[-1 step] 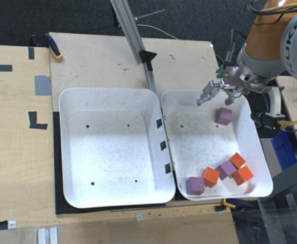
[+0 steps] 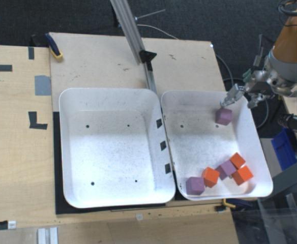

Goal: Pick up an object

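Observation:
My gripper (image 2: 241,99) hangs over the upper right corner of the right bin (image 2: 189,111), on the grey arm with its orange band. Its two fingers stand apart, open, with nothing between them. A purple cube (image 2: 223,117) lies on the bin floor just below and left of the left fingertip (image 2: 229,99), apart from it. A cluster of cubes sits in the bin's lower right corner: a purple cube (image 2: 195,185), an orange cube (image 2: 211,176), a purple cube (image 2: 227,168) and two orange cubes (image 2: 237,161) (image 2: 243,175).
The left bin (image 2: 67,136) lies beside the right one, with a ridge (image 2: 164,146) between them. A slanted metal post (image 2: 130,27) rises behind the bins. A blue and yellow tool (image 2: 54,47) lies at the bench's far left. Cables hang by the arm on the right.

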Tool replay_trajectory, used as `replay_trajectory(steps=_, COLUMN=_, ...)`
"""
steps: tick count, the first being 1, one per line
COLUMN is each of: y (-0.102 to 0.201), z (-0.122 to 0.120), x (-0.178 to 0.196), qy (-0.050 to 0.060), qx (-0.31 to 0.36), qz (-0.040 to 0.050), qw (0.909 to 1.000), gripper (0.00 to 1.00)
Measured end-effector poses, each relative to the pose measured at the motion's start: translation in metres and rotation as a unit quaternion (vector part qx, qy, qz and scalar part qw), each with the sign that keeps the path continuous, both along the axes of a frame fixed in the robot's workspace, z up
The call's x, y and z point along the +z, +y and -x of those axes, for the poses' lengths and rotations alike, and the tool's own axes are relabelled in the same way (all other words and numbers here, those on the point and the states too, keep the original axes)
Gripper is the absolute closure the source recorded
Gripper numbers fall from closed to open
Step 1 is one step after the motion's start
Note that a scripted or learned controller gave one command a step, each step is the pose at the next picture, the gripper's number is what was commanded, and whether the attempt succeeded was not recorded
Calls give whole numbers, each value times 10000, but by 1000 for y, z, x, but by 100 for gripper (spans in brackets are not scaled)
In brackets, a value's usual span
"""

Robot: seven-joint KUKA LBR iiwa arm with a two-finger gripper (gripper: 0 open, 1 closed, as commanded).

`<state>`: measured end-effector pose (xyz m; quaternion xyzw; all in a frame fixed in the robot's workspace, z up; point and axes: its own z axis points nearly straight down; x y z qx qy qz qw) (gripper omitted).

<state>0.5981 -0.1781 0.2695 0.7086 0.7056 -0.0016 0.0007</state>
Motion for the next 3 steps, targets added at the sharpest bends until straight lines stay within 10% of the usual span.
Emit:
replay_trajectory(steps=1, y=-29, z=-23, x=-167, qy=26, qx=23, qz=-10, qw=10000, gripper=0)
replay_trajectory(steps=2, y=-11, z=-77, x=-178, qy=-14, qx=45, qz=-13, qw=10000, gripper=0)
replay_trajectory(steps=3, y=-12, z=-75, x=-167, qy=5, qx=44, qz=-2, qw=10000, gripper=100)
